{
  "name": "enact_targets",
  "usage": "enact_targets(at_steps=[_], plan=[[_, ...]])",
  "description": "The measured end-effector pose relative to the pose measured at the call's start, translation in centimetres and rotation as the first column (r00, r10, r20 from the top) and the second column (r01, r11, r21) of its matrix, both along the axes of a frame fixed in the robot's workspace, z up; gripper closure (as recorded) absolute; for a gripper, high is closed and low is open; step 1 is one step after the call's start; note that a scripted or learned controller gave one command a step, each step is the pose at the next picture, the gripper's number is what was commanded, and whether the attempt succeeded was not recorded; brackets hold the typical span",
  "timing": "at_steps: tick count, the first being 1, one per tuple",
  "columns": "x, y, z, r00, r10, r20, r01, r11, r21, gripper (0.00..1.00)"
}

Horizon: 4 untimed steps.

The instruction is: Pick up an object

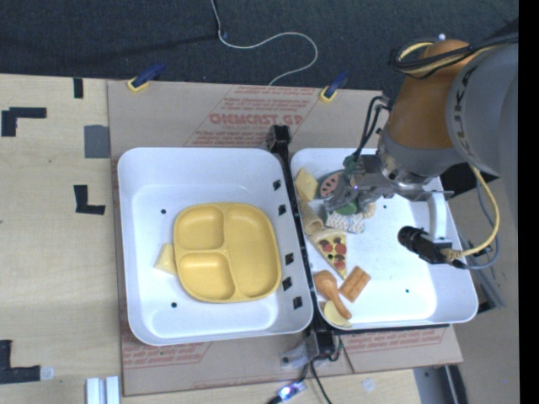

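Overhead, two shallow white plastic bins sit side by side on a brown cardboard sheet (253,116) laid over the table (50,225). In the left white bin (139,175) a yellow three-compartment plastic plate (227,252) lies near the middle, with open white floor along the bin's far and near walls. A pale yellow flat piece (165,259) pokes out from under the plate's left edge.

The right white bin (438,301) holds its clutter against the left wall, next to the black divider clips (290,234) where the two bins meet. From far to near: a pale yellow wedge (305,183), a toy pizza slice with red dots (331,249), an orange-brown rectangular block (355,284), an orange curved piece (328,286), and a cream round piece (337,313) by the near rim. The right half of this bin's floor is open white, apart from a black cylindrical part of the arm (418,242) hanging above it.

The grey arm with orange band (438,99) comes in from the right and bends down over the far left part of the right bin. The claw (345,202) sits low among the toys, just above a white speckled piece (345,221) and beside a dark round item with red spots (330,183). Whether the claw is open, closed or gripping anything, I cannot tell; its tips are lost in the clutter.

A white cable (269,45) loops over the dark carpet (101,15) beyond the table.
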<state>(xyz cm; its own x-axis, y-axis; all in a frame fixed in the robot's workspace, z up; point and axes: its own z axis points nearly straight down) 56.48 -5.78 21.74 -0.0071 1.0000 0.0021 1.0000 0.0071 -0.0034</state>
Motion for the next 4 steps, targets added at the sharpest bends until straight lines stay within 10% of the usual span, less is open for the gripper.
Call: enact_targets(at_steps=[4], plan=[[0.0,0.3,1.6,1.000,-0.006,0.001,0.006,1.000,-0.003,1.00]])
